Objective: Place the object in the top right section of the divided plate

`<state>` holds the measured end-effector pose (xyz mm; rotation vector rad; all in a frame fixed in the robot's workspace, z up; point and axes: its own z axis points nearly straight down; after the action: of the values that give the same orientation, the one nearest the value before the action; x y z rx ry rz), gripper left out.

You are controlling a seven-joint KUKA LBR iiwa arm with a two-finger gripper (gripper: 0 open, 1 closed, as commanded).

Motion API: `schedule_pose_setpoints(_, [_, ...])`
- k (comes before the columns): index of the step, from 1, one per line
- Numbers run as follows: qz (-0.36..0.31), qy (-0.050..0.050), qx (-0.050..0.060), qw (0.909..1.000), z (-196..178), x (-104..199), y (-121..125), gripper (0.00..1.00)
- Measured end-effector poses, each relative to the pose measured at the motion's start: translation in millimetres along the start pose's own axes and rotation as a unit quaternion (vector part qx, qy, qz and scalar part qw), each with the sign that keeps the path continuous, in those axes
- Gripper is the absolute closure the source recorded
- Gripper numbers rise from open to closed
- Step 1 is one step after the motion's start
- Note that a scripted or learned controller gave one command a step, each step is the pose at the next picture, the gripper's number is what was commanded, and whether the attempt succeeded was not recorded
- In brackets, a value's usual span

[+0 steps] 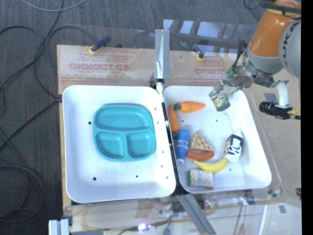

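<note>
A teal divided plate (124,106) lies in the left bin (78,180), with one wide section at the back and two smaller ones in front. My gripper (219,95) hangs over the back of the right bin (259,170), well to the right of the plate. It is shut on a small grey-green can (221,102), which hangs tilted between the fingers above the bin floor.
The right bin holds a carrot (191,106), an orange piece (173,120), a blue bottle (182,143), a pizza slice (200,141), a red sausage (199,155), a banana (212,165), a patterned box (201,178) and a black-and-white item (234,147). A ridge (166,131) separates the bins.
</note>
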<state>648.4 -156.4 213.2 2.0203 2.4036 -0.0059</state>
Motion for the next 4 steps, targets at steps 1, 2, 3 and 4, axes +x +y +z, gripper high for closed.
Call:
schedule_pose_setpoints(1, [-0.066,0.003,0.0,0.9978,58.5,68.8,-91.6,1.0])
schedule_pose_setpoints(2, [-0.038,0.002,0.0,0.9993,29.9,129.0,-47.0,1.0])
schedule_pose_setpoints(3, [-0.09,0.002,0.0,0.9959,29.6,231.9,-29.9,1.0])
schedule_pose_setpoints(4, [-0.23,0.001,-0.001,0.9732,26.5,291.5,30.2,1.0])
